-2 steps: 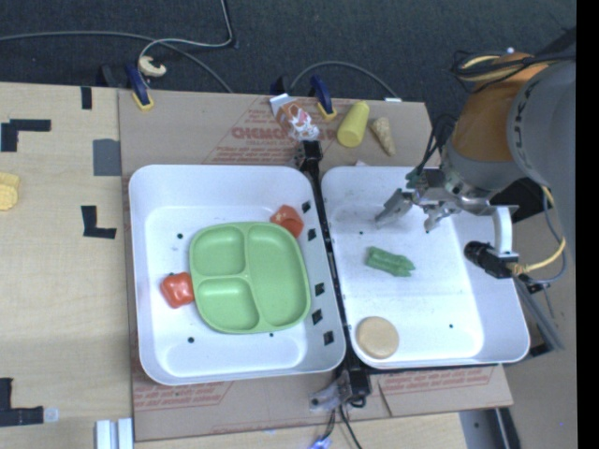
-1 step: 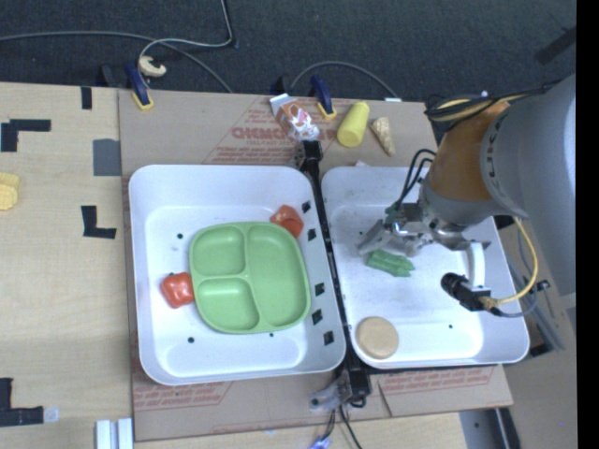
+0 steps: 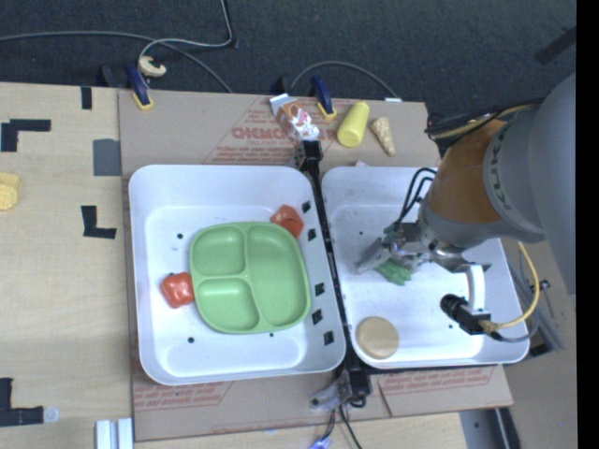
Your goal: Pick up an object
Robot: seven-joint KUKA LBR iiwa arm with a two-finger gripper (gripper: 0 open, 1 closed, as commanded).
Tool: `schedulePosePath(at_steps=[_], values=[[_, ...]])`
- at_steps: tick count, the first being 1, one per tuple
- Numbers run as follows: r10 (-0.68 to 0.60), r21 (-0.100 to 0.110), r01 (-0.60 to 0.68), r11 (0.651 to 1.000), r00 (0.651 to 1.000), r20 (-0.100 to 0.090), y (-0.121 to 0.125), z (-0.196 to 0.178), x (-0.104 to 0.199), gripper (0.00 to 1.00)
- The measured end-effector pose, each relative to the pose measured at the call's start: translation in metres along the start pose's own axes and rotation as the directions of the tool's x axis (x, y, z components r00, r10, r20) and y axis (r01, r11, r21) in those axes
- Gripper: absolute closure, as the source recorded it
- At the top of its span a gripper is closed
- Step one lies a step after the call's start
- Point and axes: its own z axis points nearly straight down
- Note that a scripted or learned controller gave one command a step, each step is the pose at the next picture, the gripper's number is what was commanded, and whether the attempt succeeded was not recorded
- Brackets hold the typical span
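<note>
Gripper (image 3: pixel 379 255) is low in the right bin (image 3: pixel 426 344), directly over a small green object (image 3: pixel 397 271). Jaws' state: cannot tell. The green object lies up-right of the tan round piece (image 3: pixel 378 337); its long axis appears to run upper-left to lower-right, though this is partly hidden. To grasp well: straddle the short axis, close squarely, lift vertically.

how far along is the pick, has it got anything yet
Done: the end effector is down in the right white bin, at a small green object. In hand: whether it grips that object is unclear. Left: lifting it. The round tan object lies untouched.
</note>
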Motion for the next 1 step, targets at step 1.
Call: schedulePosePath(at_steps=[1], values=[[0.0,-0.001,0.0,1.0,1.0,0.002,0.0005,-0.0098,-0.0006,1.0]])
